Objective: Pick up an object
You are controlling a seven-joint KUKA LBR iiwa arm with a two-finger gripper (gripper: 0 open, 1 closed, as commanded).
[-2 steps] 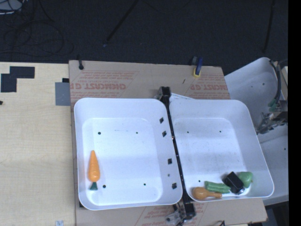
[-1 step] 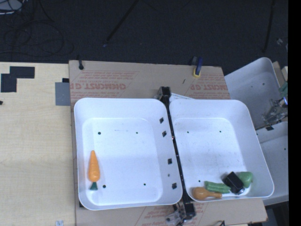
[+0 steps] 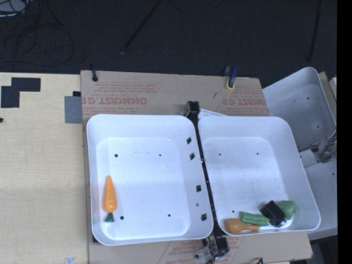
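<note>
An orange toy carrot [image 3: 109, 194] with a small green top lies near the front left corner of the left bin [image 3: 91, 164], pointing away from the front wall. In the front right corner of the right bin [image 3: 247, 164] several items huddle together. They are a black block [image 3: 273, 212], a rounded green piece [image 3: 287, 207] just behind it, a long green piece [image 3: 253, 218] and a yellow-orange pear-shaped item [image 3: 239, 226] against the front wall.
Both bins rest on a brown cardboard sheet [image 3: 165, 92], with a black bar [image 3: 199, 164] between them. A grey metal plate [image 3: 300, 100] stands at the right. A blue and yellow clamp [image 3: 231, 77] sits at the cardboard's far edge. Light wooden bench top [image 3: 38, 175] extends left.
</note>
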